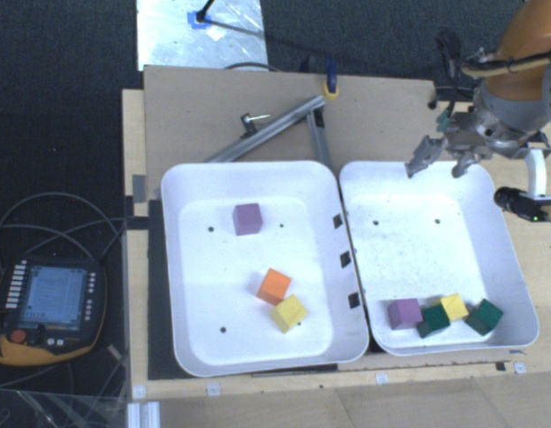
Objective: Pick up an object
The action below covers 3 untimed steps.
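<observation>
Gripper (438, 162) hangs over the right bin's (436, 230) 12 o'clock rim, fingers spread apart, nothing between them. Right bin: purple cube (404, 313), dark green cube (432, 319), yellow cube (454, 307) and a second green cube (484, 316) clustered along the 6 o'clock wall. Left bin (191, 239): purple block (247, 218) toward 12 o'clock, orange block (274, 285) touching yellow block (290, 313) toward 5 o'clock.
</observation>
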Motion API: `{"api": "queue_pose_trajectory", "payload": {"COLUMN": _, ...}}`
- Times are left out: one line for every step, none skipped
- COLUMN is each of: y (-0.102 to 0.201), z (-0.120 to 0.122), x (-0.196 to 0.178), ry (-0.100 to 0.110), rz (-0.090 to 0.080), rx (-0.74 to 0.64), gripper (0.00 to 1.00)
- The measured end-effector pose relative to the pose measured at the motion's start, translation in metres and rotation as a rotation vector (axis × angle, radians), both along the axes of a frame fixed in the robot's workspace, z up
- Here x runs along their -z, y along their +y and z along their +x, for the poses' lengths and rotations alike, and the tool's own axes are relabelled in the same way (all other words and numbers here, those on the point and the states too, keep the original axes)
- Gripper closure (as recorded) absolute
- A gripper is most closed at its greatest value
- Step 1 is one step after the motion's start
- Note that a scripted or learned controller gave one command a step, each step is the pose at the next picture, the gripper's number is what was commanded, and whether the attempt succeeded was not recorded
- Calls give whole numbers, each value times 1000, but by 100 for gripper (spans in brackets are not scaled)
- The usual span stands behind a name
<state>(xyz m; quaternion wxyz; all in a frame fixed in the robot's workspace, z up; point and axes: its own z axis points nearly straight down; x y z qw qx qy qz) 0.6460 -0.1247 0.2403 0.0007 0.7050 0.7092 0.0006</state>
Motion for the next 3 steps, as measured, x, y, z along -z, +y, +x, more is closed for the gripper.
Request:
{"api": "queue_pose_trajectory", "payload": {"y": 0, "z": 0, "x": 0, "ry": 0, "rz": -1, "rx": 0, "gripper": 0}}
{"api": "queue_pose_trajectory", "payload": {"y": -8, "z": 6, "x": 48, "ry": 3, "rz": -1, "rx": 4, "gripper": 0}}
{"api": "queue_pose_trajectory", "payload": {"y": -16, "z": 1, "x": 106, "ry": 6, "rz": 0, "rx": 4, "gripper": 0}}
